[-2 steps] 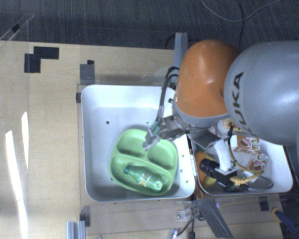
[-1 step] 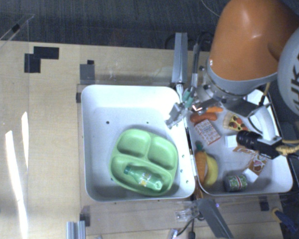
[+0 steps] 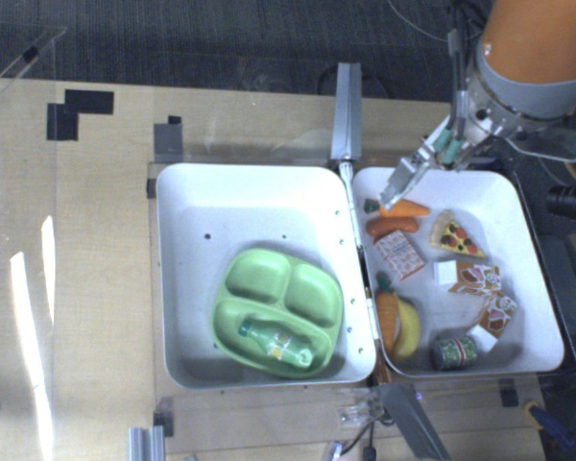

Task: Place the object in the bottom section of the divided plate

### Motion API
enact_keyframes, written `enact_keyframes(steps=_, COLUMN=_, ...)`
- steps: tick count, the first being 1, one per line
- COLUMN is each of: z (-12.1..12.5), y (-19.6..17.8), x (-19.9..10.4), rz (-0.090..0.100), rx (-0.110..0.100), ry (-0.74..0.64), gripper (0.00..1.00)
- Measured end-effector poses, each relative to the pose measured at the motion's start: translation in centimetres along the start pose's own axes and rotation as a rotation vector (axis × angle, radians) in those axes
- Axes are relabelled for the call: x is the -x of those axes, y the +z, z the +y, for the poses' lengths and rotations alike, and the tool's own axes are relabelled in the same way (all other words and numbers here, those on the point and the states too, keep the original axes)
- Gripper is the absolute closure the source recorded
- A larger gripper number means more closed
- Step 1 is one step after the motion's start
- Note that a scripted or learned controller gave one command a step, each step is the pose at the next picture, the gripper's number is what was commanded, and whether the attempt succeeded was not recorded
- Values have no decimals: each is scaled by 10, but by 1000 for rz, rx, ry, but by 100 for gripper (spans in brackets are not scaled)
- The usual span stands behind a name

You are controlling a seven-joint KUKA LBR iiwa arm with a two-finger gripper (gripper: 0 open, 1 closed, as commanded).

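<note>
Camera view, arm slanting down-left from upper right, tool (image 3: 392, 196) tip above carrot (image 3: 403, 209), finger state unclear.

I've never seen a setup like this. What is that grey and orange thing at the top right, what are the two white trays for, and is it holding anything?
It is a robot arm, filmed from one camera above the bench. Its pincer reaches down over the right bin, just above a toy carrot; I cannot tell whether it grips anything. That bin also holds a pizza slice, a banana, a small can and some cards. The left bin holds a green divided plate, with a green bottle lying in its bottom section.
</note>
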State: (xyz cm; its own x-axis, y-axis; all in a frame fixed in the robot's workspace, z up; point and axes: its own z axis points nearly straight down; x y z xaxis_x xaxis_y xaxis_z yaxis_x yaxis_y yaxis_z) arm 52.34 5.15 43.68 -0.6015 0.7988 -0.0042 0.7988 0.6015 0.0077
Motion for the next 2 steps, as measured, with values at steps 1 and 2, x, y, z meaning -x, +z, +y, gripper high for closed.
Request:
enact_keyframes(steps=1, z=-32, y=0, x=4, rz=0, rx=0, ry=9, gripper=0)
enact_keyframes(steps=2, z=-30, y=-12, x=4, rz=-4, rx=6, ry=2, gripper=100)
